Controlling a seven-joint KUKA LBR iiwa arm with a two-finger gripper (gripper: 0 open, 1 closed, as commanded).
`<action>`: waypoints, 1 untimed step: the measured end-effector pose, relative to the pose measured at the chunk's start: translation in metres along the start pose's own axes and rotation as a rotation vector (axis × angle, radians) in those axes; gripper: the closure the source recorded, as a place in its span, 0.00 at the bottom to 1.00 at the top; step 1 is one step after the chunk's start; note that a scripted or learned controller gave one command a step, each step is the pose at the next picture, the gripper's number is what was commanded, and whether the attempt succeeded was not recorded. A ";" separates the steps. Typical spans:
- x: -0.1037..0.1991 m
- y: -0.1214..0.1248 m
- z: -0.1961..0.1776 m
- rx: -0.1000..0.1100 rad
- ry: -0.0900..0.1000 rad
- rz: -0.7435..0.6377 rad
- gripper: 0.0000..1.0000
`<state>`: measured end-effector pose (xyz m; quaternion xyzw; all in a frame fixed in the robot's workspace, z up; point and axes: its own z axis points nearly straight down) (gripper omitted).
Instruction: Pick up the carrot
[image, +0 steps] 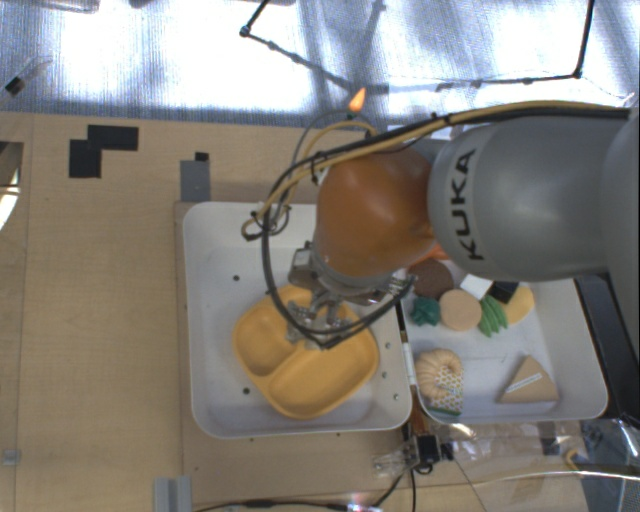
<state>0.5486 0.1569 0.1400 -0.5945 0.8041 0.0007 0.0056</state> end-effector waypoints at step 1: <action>0.003 0.040 0.024 -0.003 0.003 -0.193 1.00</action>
